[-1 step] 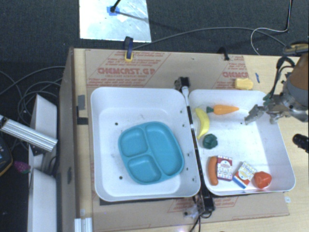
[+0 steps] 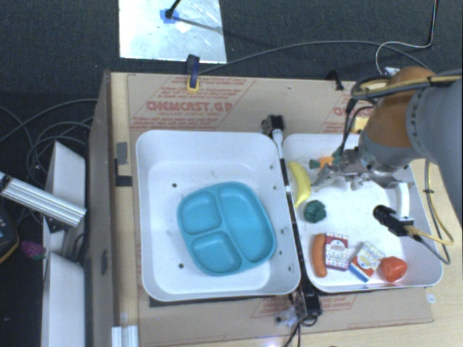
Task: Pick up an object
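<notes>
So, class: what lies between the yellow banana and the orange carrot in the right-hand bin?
In the camera view, a dark green round object lies between the banana above and the carrot below, on the right bin's white floor.

My bench is topped with printed cardboard and has 2 shallow white bins sitting side by side on it.

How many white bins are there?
2. The left bin holds a blue plate. The right bin holds the banana and other small things, with the arm over its far side.
</notes>
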Tool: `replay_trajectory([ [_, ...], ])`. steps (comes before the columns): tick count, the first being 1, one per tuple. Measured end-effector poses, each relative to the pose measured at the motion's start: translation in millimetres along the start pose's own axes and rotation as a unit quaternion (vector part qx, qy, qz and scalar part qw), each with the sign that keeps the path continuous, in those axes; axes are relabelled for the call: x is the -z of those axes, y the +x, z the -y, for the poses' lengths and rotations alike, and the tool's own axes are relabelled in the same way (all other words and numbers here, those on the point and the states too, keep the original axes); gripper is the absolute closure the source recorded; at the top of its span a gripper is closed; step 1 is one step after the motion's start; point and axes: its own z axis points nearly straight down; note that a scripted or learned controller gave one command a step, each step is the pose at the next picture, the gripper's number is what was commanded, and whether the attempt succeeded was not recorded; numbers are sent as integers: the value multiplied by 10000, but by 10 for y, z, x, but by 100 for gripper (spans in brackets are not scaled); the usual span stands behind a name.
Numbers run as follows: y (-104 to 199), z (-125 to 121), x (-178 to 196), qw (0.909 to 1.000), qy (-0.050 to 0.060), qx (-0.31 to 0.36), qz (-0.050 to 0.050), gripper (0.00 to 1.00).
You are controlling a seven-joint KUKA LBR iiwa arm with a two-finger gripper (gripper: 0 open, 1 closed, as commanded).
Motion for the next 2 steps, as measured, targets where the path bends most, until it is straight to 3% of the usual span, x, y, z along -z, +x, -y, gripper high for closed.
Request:
replay_trajectory([
  [1,234,-449,-202,10000,50,-41,41,0],
  [2,199,-537,-231,9998,194,-52,12,0],
])
